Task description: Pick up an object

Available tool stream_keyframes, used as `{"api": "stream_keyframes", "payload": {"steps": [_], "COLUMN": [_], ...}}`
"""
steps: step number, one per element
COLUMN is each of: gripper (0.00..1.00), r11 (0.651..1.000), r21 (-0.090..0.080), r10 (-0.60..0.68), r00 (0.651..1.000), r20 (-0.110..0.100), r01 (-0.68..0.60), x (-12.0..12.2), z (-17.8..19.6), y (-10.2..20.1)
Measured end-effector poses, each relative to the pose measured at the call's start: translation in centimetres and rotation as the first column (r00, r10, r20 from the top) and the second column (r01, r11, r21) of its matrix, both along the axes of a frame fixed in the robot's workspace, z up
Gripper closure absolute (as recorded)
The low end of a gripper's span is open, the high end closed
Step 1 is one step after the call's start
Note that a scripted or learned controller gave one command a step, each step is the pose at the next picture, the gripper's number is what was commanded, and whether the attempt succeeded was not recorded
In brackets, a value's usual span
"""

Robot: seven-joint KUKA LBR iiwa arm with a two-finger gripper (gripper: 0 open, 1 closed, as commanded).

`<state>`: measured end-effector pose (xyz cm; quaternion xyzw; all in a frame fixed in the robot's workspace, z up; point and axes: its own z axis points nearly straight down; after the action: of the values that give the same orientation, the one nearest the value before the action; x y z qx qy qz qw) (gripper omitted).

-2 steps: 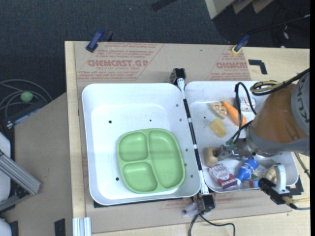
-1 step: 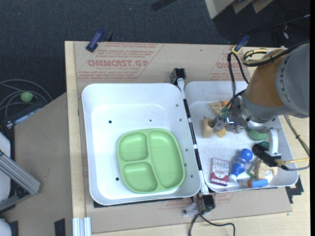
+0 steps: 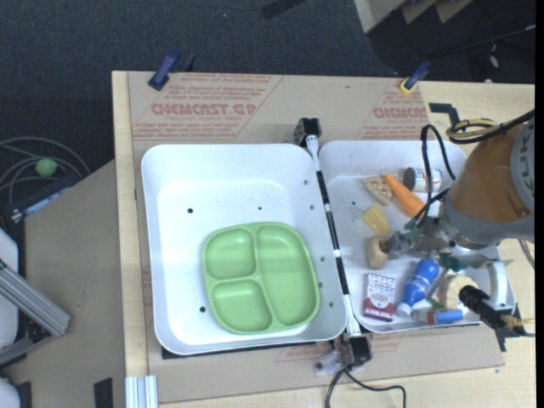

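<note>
The right bin (image 3: 340,164) holds several small items: an orange carrot (image 3: 405,196), a tan piece (image 3: 376,187), a yellow block (image 3: 376,220), a tan lump (image 3: 376,250), a red and white box (image 3: 380,297) and a blue bottle (image 3: 419,282). My gripper (image 3: 403,241) hangs low over the middle of this bin. It is just right of the tan lump and above the blue bottle. The wrist hides its tips, and I see nothing held in it.
A green three-part plate (image 3: 259,276) lies in the left bin (image 3: 170,194). A small can (image 3: 422,178) sits at the right bin's back, and a marker (image 3: 443,316) lies by its front rim. Black cables (image 3: 442,147) loop near the arm.
</note>
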<state>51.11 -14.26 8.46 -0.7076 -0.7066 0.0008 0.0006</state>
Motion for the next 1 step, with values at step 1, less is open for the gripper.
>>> {"api": "stream_keyframes", "payload": {"steps": [1], "gripper": [0.00], "r11": [1.000], "r21": [0.000], "r10": [0.001], "r00": [1.000], "r20": [0.002], "r01": [-0.001], "x": [-3.22], "z": [-0.02], "y": [-0.62]}}
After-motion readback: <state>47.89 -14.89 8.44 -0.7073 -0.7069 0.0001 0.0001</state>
